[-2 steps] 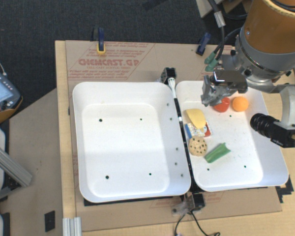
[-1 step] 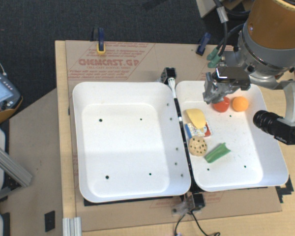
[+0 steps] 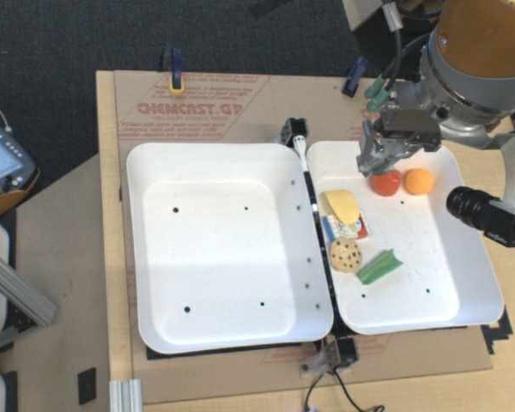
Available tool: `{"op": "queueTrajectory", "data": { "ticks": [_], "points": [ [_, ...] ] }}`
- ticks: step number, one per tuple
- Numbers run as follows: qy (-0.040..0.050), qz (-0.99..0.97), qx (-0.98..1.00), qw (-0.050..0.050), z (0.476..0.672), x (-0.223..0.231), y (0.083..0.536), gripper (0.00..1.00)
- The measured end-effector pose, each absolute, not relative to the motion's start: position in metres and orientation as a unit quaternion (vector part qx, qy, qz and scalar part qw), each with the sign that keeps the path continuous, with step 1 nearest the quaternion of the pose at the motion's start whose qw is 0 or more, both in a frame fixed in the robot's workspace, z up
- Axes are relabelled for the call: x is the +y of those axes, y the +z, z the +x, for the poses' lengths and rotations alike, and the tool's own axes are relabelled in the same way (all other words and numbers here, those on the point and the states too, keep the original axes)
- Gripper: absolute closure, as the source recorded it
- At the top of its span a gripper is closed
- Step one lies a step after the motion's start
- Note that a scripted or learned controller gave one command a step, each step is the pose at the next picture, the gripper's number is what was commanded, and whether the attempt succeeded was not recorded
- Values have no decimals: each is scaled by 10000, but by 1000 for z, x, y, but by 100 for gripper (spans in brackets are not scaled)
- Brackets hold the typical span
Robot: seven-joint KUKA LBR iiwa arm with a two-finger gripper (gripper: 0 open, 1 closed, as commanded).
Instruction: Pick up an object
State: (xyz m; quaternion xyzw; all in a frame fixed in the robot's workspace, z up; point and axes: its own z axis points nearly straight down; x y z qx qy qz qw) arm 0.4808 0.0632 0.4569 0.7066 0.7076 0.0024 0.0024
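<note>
In the right bin (image 3: pixel 463 303), one green piece (image 3: pixel 379 267) lies nearest, then one cookie (image 3: pixel 346 254), one yellow piece (image 3: pixel 343 204), one orange ball (image 3: pixel 419 182) and one red ball (image 3: pixel 386 183), the gripper (image 3: pixel 374 166) just above it, fingers' state impossible to tell.

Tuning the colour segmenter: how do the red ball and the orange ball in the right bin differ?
The red ball is red and partly covered by the tool directly above it; the orange ball is orange and fully exposed. The red ball lies to the camera view's left of the orange one, nearer the yellow item. Both are small, round, similar in size, side by side at the far end of the right bin.
</note>
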Motion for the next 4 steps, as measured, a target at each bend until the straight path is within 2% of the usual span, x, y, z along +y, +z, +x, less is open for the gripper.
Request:
{"op": "queueTrajectory", "data": {
  "ticks": [1,2,3,4],
  "points": [
    [-43,7060,7082,-30,542,97,363,100],
    [-38,7065,7077,-33,485,109,320,100],
    [45,7056,7086,20,479,135,404,100],
    [11,7067,7075,5,480,134,410,100]
  ]
}}
